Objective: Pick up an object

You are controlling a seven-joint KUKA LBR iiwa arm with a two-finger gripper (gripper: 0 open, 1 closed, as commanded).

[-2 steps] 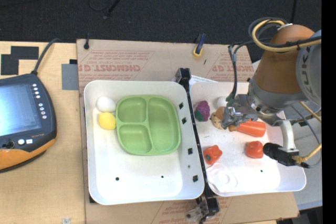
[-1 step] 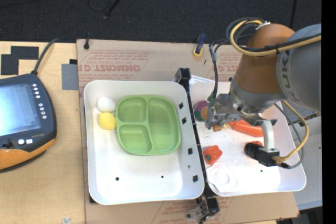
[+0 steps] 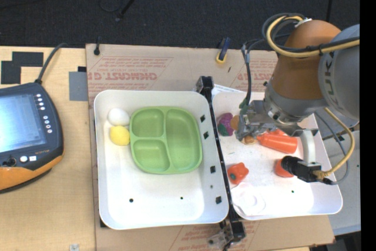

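My gripper point(image 3: 249, 126) hangs low over the upper left part of the right bin point(image 3: 320, 204), under the grey and orange arm. Beside it on the left lies a purple object point(image 3: 224, 123). An orange carrot-like object point(image 3: 278, 141) lies just to its right. A small brown piece point(image 3: 249, 139) shows right below the gripper. Nearer the front are a red pepper-like object point(image 3: 237, 173) and an orange-red object point(image 3: 283, 167). The arm hides the back of this bin.
The left bin point(image 3: 153, 203) holds a green divided plate point(image 3: 165, 140), a white ball point(image 3: 118, 116) and a yellow ball point(image 3: 120, 136). A black ridge point(image 3: 212, 144) divides the bins. A teach pendant point(image 3: 23, 132) lies at the far left. Cables loop around the arm.
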